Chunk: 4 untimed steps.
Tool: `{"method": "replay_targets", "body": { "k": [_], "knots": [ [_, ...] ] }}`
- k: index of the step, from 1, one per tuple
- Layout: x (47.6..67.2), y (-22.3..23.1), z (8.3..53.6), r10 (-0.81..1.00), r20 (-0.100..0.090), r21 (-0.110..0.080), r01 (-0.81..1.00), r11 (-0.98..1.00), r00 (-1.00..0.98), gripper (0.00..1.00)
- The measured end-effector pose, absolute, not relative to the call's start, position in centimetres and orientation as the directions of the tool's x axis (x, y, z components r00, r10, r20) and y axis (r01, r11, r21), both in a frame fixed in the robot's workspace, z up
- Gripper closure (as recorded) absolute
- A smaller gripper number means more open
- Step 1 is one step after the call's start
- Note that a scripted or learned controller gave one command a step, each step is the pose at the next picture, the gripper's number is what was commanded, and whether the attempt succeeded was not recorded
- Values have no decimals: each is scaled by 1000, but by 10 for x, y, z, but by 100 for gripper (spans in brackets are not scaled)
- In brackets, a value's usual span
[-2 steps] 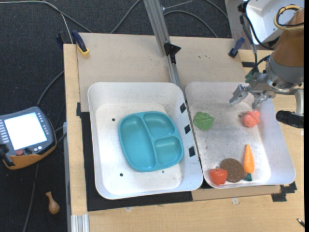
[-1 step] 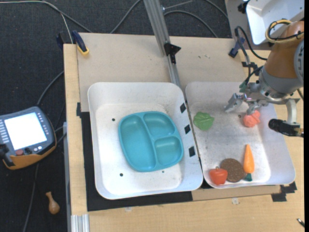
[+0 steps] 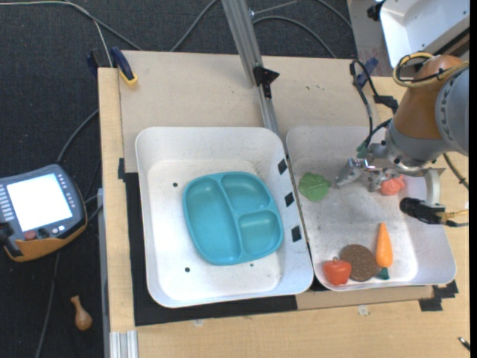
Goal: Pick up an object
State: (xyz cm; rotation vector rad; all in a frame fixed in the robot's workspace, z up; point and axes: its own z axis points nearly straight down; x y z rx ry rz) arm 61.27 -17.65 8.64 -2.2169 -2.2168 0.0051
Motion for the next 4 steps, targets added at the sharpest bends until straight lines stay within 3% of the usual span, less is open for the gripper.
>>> {"method": "replay_targets", "body": {
  "k": [1, 3, 4],
  "knots": [
    [616, -177, 102, 1000, 1, 2, 1000, 0, 0, 100],
    [615, -176, 221, 1000, -2, 8, 1000, 2, -2, 100],
    [604, -125, 233, 1000, 3, 1, 1000, 6, -6, 100]
  ]
}}
